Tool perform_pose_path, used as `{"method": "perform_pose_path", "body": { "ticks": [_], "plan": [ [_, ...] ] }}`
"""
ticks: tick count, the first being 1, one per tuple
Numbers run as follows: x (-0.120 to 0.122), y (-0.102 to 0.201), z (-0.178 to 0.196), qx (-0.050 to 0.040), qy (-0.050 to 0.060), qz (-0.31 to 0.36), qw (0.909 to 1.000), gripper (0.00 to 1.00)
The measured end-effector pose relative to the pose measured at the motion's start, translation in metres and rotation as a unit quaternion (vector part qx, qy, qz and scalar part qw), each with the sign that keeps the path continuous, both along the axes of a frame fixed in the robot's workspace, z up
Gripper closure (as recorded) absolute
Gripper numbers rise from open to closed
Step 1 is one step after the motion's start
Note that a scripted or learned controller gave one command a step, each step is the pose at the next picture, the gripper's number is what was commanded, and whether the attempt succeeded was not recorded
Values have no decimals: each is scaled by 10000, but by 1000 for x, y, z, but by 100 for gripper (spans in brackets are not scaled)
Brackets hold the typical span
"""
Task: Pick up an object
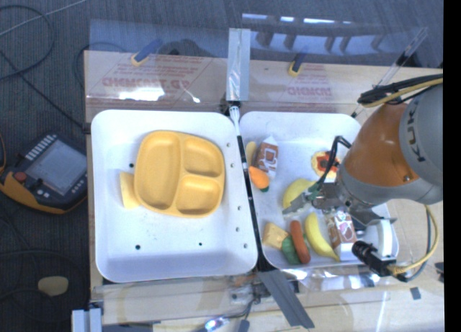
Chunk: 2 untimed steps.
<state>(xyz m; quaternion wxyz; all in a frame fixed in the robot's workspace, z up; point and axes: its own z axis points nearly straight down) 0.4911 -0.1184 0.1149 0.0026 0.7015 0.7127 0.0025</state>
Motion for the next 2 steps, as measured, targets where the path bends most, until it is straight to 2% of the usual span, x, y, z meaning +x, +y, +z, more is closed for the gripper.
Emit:
{"method": "perform_pose_path", "body": {
  "ticks": [1, 2],
  "plan": [
    [12, 12, -24, -22, -54, 714, 9974, 0],
    [13, 13, -15, -8, -47, 716, 9974, 100]
  ]
}}
